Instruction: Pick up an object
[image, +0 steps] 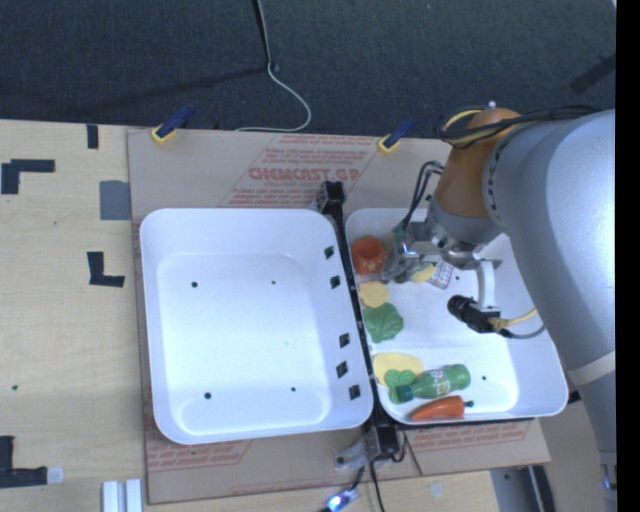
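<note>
My gripper (403, 262) hangs low in the right bin (520, 330), near its far left corner. Its tips sit just right of a red-orange round object (367, 254). Below that lie a small pale yellow piece (372, 294), a green leafy object (383, 322), a yellow flat piece (396, 362), a green bottle (432, 382) on its side, and an orange-red carrot-like object (438, 407) by the near wall. Nothing shows between the fingers.
The left bin (245, 320) sits beside the right one, split from it by a black-clipped divider (345, 300). A black cable connector (472, 314) hangs from the wrist over the right bin. The grey arm (560, 230) covers the bin's right side.
</note>
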